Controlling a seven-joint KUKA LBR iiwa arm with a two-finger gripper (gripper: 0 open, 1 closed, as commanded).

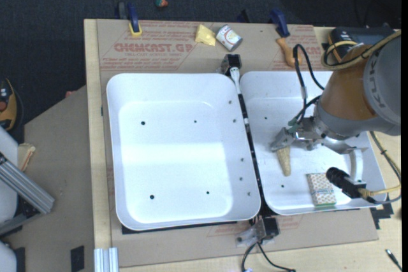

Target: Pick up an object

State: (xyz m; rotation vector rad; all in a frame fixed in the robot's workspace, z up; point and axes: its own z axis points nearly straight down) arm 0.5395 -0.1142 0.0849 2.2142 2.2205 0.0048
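Observation:
A tan cone-shaped object (285, 161) lies in the right bin (268, 95), its wide end pointing up the view. My gripper (281, 140) is low in this bin, directly at the cone's wide end and seemingly touching it. A small speckled block with a green edge (321, 189) rests near the bin's front right corner, apart from the gripper. The grey arm with its orange band (347, 95) reaches in from the right and hides part of the bin's right side.
The left bin (121, 137) lies beside the right one, with a black divider strip (245, 130) between them. Behind the bins on the bench are a yellow piece (204, 35), a small white box (229, 38), an orange item (288, 53) and two blue clamps (133, 17).

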